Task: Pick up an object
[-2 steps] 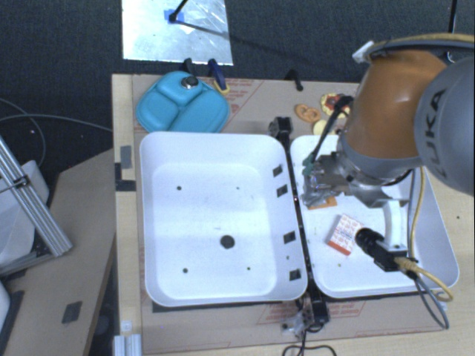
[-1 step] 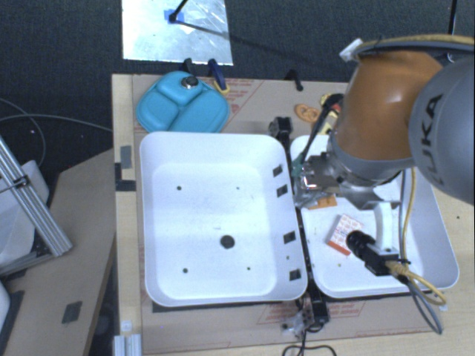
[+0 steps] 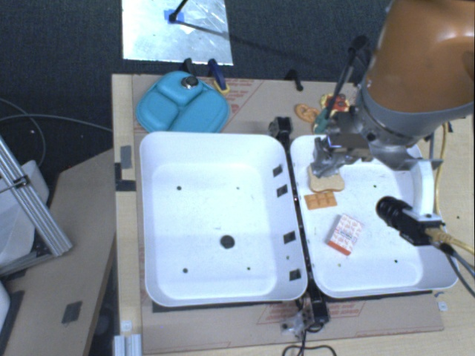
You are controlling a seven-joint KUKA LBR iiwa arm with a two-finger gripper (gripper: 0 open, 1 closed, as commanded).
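Note:
My gripper (image 3: 323,166) hangs low over the far left part of the right bin (image 3: 386,277). Its tip is right above a tan toast-shaped piece (image 3: 330,183), and I cannot tell whether they touch. An orange square cracker (image 3: 320,201) lies just in front of the toast. Nearer the front of that bin lies a small red and white box (image 3: 345,234). The arm's big orange and grey body (image 3: 423,58) covers the bin's far right corner.
The left bin (image 3: 171,199) holds one small dark round thing (image 3: 227,242). Behind it on the bench sits a blue divided tray (image 3: 182,104). Small orange toy pieces (image 3: 306,112) lie behind the right bin. A metal frame (image 3: 30,213) stands at the left.

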